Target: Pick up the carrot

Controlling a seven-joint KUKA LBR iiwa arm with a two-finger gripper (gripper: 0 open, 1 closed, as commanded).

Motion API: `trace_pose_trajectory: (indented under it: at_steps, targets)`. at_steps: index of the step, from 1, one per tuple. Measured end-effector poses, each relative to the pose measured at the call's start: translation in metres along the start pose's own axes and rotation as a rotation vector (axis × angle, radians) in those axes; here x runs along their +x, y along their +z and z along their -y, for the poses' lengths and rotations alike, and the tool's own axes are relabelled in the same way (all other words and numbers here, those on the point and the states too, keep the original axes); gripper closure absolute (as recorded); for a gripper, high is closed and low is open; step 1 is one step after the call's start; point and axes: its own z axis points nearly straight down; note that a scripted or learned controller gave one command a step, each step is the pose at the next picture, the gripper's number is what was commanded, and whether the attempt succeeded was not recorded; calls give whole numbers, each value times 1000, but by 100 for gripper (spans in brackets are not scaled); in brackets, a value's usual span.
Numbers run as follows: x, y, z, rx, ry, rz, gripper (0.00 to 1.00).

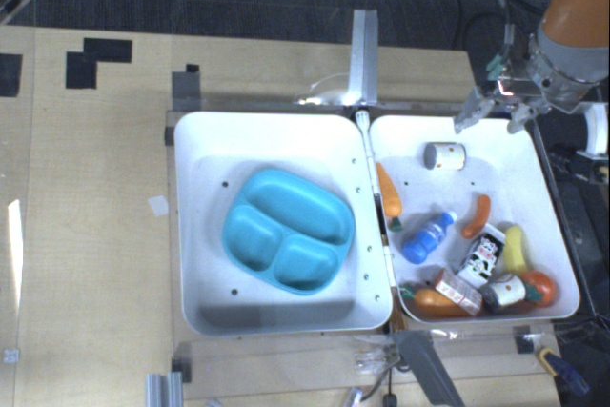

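The carrot [387, 193] lies in the right bin [543, 169], against that bin's left wall beside the divider between the two bins. From the hand [496, 114], which hangs over the bin's far rim near its right corner, the carrot is well apart: toward the left of the view and somewhat nearer the camera.

Its long axis runs roughly along the left wall, from the far end toward the near end. The green top sits at the near end, just beside a blue bottle [426, 237].

The two fingers [469, 117] stand apart, with nothing between them and nothing touched. A small grey cylinder [443, 155] lies between the hand and the carrot, closer to the hand.

Judgement: the approach calls for travel across the bin toward the left wall, with the fingers turned to close across the carrot's narrow width. The wall beside it leaves little room for one finger.
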Motion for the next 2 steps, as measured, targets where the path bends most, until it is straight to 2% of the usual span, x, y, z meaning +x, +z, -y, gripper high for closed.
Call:
trace_pose_trajectory:
  at_steps: [1,2]
  targets:
    - [1,-12,-2,-6,-5,0,100]
    - [30,71,22,0,-160,-1,100]
